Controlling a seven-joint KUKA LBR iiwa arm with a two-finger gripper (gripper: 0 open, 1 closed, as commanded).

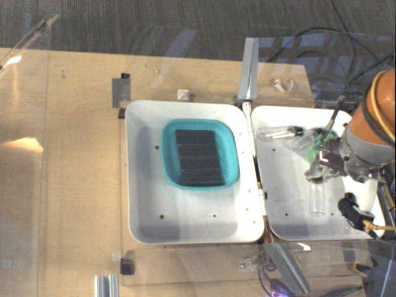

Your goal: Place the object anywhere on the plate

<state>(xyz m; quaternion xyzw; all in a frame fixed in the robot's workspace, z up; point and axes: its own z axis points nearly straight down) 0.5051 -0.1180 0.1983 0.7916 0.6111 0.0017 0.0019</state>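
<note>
Object [317, 142], green, lies under my hand [319, 166] in the right bin [278, 221]; grip state unclear. I'd centre before lifting toward the plate [230, 159].

Robot lab setup: my arm [377, 122] works at a plywood bench [74, 184] with two white bins [142, 221] fixed side by side, metal brackets [249, 70], loose cables [322, 42], clear plastic shielding and grey carpet floor [154, 8].
</note>
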